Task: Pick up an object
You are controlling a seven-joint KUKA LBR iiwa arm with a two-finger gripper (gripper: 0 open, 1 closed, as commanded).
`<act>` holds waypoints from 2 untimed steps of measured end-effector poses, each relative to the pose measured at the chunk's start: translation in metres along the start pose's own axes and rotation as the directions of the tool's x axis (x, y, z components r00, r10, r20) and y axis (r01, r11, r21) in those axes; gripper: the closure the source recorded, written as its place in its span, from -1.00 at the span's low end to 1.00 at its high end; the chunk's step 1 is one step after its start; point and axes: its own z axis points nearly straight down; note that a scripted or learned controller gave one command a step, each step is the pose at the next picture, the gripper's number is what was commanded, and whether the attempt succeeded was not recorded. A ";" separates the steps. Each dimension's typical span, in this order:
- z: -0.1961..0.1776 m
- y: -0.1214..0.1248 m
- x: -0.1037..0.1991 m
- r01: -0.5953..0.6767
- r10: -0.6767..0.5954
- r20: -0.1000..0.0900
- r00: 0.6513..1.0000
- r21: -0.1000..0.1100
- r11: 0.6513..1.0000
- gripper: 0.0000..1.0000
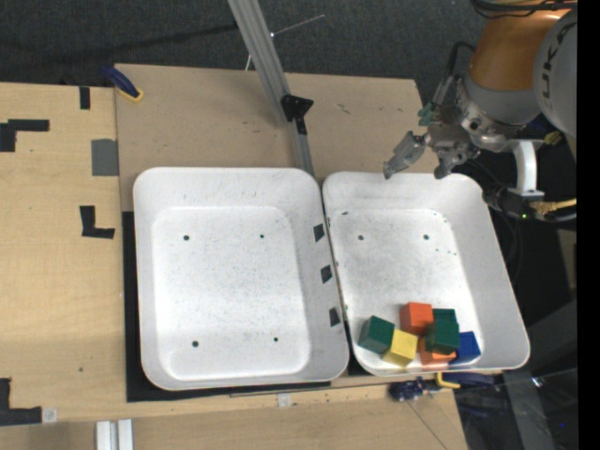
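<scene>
The things you could pick up are a small heap of coloured blocks in the near right corner of the right bin (487,251). A dark green block (377,333) sits at the left of the heap, with a yellow block (403,346) touching it on its near right. An orange block (418,315) stands at the far side of the heap, a second dark green block (444,329) is just right of it, and a blue block (467,346) lies at the right end against the bin's wall. A further orange piece seems to be tucked under these, partly hidden.

None of the blocks has been lifted; all rest on the bin floor, packed closely together.

The gripper (424,157) hangs above the far rim of the right bin, well apart from the heap. Its two fingers are spread, with a visible gap and nothing between them. Above it you see the grey wrist and the orange band of the arm (516,45), reaching in from the right.

The left bin (150,204) lies beside the right one, their walls touching.

By this showing the task is hardly begun: the approach to the heap, the descent, the grasp and the lift are all left to do.
</scene>
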 end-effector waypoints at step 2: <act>0.043 0.005 0.004 0.001 -0.001 0.002 1.000 -0.001 1.000 -1.00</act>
